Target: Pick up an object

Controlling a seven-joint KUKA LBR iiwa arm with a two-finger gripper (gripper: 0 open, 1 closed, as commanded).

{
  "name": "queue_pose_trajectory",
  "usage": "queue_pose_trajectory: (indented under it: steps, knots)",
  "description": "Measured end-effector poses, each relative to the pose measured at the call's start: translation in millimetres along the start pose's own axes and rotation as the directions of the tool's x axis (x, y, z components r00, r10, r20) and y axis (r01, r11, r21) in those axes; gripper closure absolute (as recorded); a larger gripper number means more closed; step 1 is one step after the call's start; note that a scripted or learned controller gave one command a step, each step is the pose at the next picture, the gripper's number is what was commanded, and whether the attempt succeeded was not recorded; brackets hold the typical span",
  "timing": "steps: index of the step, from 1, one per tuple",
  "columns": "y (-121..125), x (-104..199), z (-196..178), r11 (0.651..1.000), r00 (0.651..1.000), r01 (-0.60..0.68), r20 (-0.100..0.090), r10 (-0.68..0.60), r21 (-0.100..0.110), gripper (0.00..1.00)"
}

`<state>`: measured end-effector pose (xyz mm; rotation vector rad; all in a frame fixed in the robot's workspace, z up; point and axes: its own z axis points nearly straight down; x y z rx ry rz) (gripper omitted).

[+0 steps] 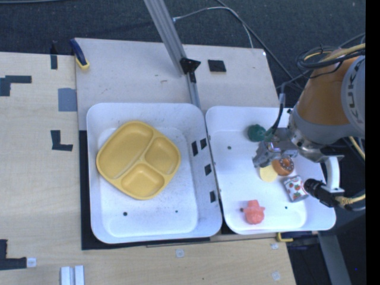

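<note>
The right white bin (234,186) holds a dark green round object (256,132), a pale yellow piece (268,173), an orange round object (284,165), a small patterned white block (294,188) and a pink-red toy (254,212). My gripper (270,155) hangs low over the bin's right half, just above the yellow piece and beside the orange object. The wrist hides part of the orange object. I see nothing clearly held between the fingers.
The left white bin (107,218) carries a yellow divided tray (138,158). A metal pole (166,28) slants up from between the bins. Black clips (199,146) sit along the shared rim. Cables (347,202) hang at the far right.
</note>
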<state>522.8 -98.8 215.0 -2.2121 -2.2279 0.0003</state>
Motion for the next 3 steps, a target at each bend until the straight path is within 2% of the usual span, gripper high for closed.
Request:
queue_pose_trajectory:
  steps: [2, 3]
  knots:
    - [21, 108, -19, 1.000, 1.000, 0.001, 0.000, -0.001, 0.000, 1.00]
    - [40, 157, -6, 1.000, 1.000, -0.001, 0.001, 0.001, 0.000, 1.00]
